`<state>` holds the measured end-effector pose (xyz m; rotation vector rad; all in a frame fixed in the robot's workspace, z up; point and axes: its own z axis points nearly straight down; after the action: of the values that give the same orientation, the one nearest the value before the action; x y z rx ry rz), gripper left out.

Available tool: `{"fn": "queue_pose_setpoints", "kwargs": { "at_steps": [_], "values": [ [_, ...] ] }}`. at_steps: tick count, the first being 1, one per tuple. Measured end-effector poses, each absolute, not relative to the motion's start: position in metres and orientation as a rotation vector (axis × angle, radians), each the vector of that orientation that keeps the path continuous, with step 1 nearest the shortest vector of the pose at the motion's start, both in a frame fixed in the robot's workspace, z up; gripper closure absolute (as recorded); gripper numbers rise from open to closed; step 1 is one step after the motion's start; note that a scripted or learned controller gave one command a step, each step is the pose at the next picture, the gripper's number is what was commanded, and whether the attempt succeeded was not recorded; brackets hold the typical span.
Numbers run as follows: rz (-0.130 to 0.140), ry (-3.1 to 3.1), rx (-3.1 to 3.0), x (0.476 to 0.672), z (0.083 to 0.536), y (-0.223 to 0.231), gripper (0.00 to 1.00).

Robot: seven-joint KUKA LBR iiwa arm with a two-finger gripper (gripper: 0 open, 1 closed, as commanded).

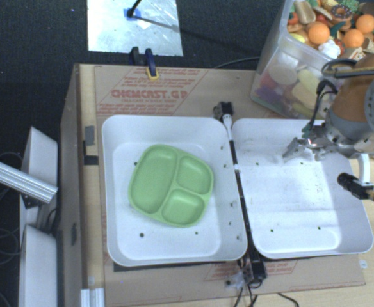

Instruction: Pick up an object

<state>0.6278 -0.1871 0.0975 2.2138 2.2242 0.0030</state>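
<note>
A light green divided plate (171, 184) with three compartments lies flat in the middle of the left bin (120, 235). My gripper (301, 152) hangs over the far part of the right bin (302, 235), well to the right of the plate and apart from it. Its metal fingers are spread open and hold nothing. The grey arm with its orange band (353, 107) comes in from the right edge.
A clear tub (283, 75) full of toy fruit and other food stands behind the right bin, close to the arm. A black cylindrical part (353, 185) juts over the right bin's right rim. The bins meet at a raised seam (237, 184).
</note>
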Motion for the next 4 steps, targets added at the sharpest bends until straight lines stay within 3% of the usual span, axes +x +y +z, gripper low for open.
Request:
{"fn": "queue_pose_setpoints", "kwargs": {
  "at_steps": [1,2,3,4],
  "values": [
    [0.002,2.226,2.215,0.669,0.085,-0.157,0.00],
    [0.003,2.222,2.214,0.669,0.169,-0.196,0.00],
    [0.000,2.223,2.218,0.622,0.084,-0.207,0.00],
    [0.003,2.225,2.216,0.636,0.085,-0.138,0.00]
  ]
}}
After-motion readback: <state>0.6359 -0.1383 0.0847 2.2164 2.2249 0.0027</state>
